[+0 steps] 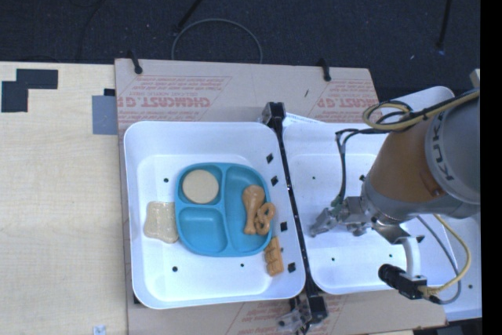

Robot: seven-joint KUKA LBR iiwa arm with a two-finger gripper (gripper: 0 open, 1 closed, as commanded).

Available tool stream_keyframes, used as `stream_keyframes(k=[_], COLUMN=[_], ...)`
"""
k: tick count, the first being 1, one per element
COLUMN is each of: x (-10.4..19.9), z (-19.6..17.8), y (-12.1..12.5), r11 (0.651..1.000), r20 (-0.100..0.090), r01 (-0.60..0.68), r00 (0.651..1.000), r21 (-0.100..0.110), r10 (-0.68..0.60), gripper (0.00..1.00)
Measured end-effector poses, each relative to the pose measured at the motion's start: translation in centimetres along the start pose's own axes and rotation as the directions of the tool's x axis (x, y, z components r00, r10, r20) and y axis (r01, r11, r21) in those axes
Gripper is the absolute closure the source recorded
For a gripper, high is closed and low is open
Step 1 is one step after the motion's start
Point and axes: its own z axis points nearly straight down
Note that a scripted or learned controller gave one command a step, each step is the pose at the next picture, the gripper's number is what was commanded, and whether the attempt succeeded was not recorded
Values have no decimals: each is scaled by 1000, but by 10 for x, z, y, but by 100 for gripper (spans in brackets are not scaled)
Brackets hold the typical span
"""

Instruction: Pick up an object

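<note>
Grey and orange, the arm (416, 169) hangs over the right bin (345, 278); whether its gripper (333, 217) is spread or pressed together, I cannot tell. Every object lies left across the divider, the pretzel (257, 209) on the blue plate (205, 235) nearest, long axis running near-to-far.

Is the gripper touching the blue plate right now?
Apart. The camera view shows the gripper over the right bin, with the divider between the bins separating it from the blue plate in the left bin.
</note>
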Motion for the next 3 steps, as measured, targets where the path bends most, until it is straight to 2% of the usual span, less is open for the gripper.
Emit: stream_keyframes(k=[1, 3], x=[-2, -10], z=[-12, -134], y=[1, 1], r11=[1000, 1000], r20=[0, 1], r01=[-7, 1], r00=[1000, 1000], r21=[-1, -7], r10=[7, -1], gripper=[100, 100])
